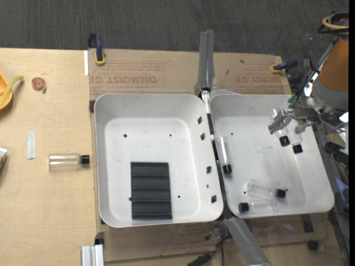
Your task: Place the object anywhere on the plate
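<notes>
Well left of the dark ribbed plate [150, 191], out on the bare bench [55, 215], lie one clear bottle with a black cap [67, 160], one small pale strip [31, 146], one pink disc [37, 83] and part of one orange thing [4, 93] at the far edge. The plate itself, the only one, lies flat in the near half of the left bin [111, 115], with nothing on it. To the right of the plate, in the right bin [316, 187], I count what look like three clear vials with black caps: one vial by the divider [223, 155], nearest the plate, one vial at the front wall [252, 206], and one vial just behind that [267, 192]; the clear glass is hard to separate from the white floor. Farthest right of the plate, the gripper [291, 144] hangs over the back of that bin, its two dark tips parted with nothing between them. The pick seems not yet made, so the task is at its start. Next the gripper would need to drop onto one vial, close across its narrow body, then carry it left over the divider to the plate.
</notes>
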